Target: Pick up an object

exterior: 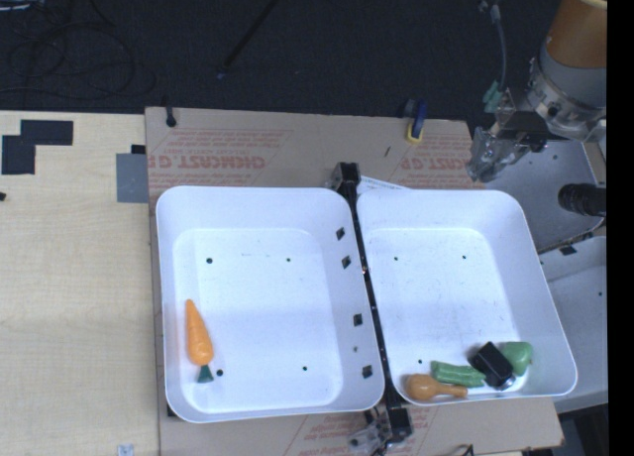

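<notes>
The arm [575, 48] reaches in at the upper right, its orange band above a grey wrist. The end effector [487, 162] hangs above the cardboard [297, 152] just past the far right corner of the right bin [540, 276], outside the bin's rim. Whether it is open or closed cannot be told at this size; nothing is seen between its tips.

The things to pick lie well apart from it. In the right bin's near right corner sits a cluster: a black block [492, 364] lying tilted across a green piece [517, 354], a green pod [457, 374] just beside it, and an orange-tan pear shape [433, 388] against the near wall. This cluster lies nearly straight toward the camera from the end effector, across the whole depth of the bin.

In the left bin [163, 276] a carrot [198, 337] lies near the left wall, its green end pointing toward the near edge. It is the farthest thing from the end effector, diagonally across both bins.

The bins rest side by side on the cardboard, which covers part of the desk [69, 276].
</notes>
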